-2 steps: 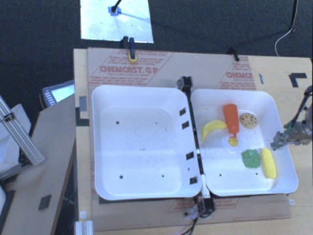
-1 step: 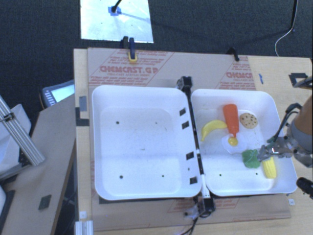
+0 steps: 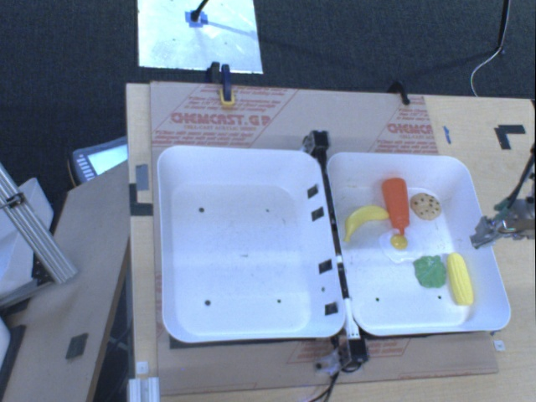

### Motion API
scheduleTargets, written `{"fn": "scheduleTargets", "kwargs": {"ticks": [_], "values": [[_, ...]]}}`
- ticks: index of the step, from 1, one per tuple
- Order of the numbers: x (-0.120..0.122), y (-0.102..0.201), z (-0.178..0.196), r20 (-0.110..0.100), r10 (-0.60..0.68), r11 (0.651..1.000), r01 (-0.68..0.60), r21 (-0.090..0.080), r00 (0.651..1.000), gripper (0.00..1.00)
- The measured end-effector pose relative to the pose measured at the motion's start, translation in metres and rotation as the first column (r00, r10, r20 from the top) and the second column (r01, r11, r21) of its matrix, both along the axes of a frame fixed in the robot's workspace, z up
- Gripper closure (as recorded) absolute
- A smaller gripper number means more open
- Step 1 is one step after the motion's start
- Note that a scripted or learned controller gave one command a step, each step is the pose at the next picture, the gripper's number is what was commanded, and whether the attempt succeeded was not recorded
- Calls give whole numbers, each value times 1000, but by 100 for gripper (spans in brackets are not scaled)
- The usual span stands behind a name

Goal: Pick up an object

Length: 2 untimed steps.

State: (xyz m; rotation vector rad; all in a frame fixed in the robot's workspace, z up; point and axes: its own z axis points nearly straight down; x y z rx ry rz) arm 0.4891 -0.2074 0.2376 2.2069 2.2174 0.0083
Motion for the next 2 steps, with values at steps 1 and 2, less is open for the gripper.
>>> {"fn": "scheduleTargets", "kwargs": {"ticks": [1,2], "values": [[-2,1,-28,-12,-3,1000,3,5,1000,100],[-1,1,21,-6,0,1000,0,3,1000,100]]}}
